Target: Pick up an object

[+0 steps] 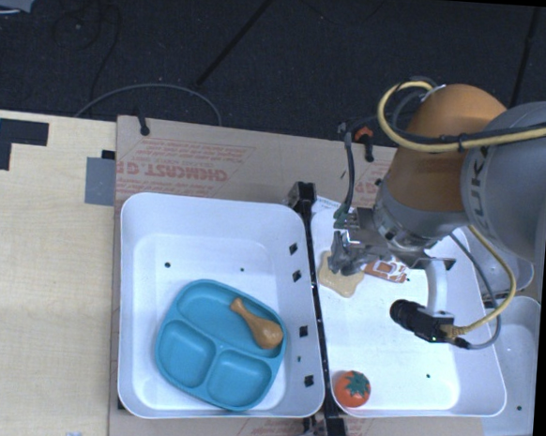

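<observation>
Grey arm (465, 171) overhead; claw (345, 260) perhaps touching pale, flat beige piece (340, 281); grip unclear.

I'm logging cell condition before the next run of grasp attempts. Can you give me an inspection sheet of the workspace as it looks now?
Surface: two white bins side by side, left bin and right bin, on cardboard over a light wood bench.
Job's things: pale flat piece in the right bin under the hand; tomato-like toy in that bin's near left corner.
Clutter: blue divided tray in the left bin, with a toy drumstick lying across it.
Grippers: hand low over the pale piece; grip cannot be told.
Cables: yellow hose looped at the wrist; black cables on the floor behind.
Surroundings: dark floor.
</observation>
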You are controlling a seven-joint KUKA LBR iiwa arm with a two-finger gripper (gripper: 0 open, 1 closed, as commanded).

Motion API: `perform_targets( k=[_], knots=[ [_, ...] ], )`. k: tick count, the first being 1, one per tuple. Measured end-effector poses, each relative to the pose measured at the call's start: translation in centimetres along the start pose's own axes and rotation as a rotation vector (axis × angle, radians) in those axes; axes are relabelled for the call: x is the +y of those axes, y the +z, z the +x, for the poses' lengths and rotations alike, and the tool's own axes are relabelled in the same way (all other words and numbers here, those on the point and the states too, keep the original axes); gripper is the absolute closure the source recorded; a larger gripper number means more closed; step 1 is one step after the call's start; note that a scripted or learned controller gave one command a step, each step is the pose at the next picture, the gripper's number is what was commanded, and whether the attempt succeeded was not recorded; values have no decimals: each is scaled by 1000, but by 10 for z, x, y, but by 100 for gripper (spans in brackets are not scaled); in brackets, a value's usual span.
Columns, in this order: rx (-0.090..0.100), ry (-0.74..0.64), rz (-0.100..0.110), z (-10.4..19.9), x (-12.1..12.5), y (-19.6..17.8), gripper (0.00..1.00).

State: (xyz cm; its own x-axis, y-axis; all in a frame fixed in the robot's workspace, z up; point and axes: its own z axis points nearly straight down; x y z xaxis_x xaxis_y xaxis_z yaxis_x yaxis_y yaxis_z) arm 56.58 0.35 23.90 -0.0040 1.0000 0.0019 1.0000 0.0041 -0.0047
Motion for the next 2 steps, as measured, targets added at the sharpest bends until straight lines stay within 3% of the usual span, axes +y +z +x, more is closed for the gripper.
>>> perform_targets(
  k=[2],
  knots=[
    [-1, 0, -2, 85, 29, 6, 100]
  ],
)
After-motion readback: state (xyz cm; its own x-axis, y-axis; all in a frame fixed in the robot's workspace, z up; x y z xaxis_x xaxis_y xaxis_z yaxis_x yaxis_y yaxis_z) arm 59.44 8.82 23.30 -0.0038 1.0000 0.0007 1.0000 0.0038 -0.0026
